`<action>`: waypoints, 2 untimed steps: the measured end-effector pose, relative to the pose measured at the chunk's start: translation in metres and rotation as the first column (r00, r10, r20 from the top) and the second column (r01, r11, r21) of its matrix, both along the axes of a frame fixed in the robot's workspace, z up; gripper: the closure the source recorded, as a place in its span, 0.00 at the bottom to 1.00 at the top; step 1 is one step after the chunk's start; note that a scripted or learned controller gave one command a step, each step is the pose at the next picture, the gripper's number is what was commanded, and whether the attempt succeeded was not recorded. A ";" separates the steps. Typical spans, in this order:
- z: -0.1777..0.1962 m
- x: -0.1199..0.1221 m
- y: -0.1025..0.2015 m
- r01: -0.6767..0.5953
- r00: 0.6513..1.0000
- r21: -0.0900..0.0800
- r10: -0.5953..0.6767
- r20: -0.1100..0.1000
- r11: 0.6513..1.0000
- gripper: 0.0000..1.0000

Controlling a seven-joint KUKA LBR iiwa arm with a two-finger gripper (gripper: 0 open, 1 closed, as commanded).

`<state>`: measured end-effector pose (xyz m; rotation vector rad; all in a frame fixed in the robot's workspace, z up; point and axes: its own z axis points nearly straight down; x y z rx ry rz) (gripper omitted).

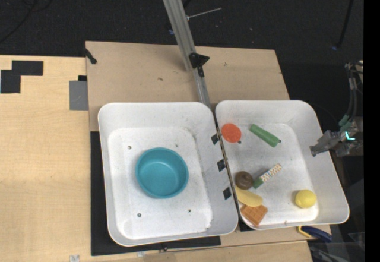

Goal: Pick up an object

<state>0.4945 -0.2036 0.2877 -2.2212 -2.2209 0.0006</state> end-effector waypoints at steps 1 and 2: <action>0.000 0.000 0.000 -0.001 1.000 0.000 0.001 0.000 1.000 0.00; -0.063 -0.001 0.001 0.000 1.000 0.001 0.000 -0.004 1.000 0.00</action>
